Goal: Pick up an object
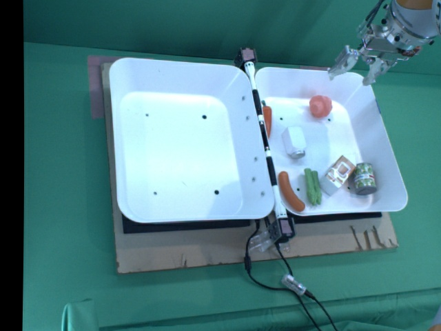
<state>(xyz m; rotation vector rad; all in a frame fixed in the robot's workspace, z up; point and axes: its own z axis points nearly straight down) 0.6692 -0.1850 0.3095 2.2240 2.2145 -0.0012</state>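
Note:
My gripper (356,67) hangs above the far right corner of the right bin (383,138), its two fingers spread open with nothing between them. Below and left of it a red tomato (320,105) lies in the bin. Further down sit a small white-and-grey can (294,142), a sausage (291,191), a green bean bundle (313,186), a small carton (337,174) and a green-labelled tin (364,178). An orange carrot (267,120) rests against the bin's left wall.
The left bin (131,88) lies beside the right one, split by a black-and-white strip (260,126). Both rest on a cardboard sheet (186,254) over green cloth. A cable (293,285) trails off the front edge.

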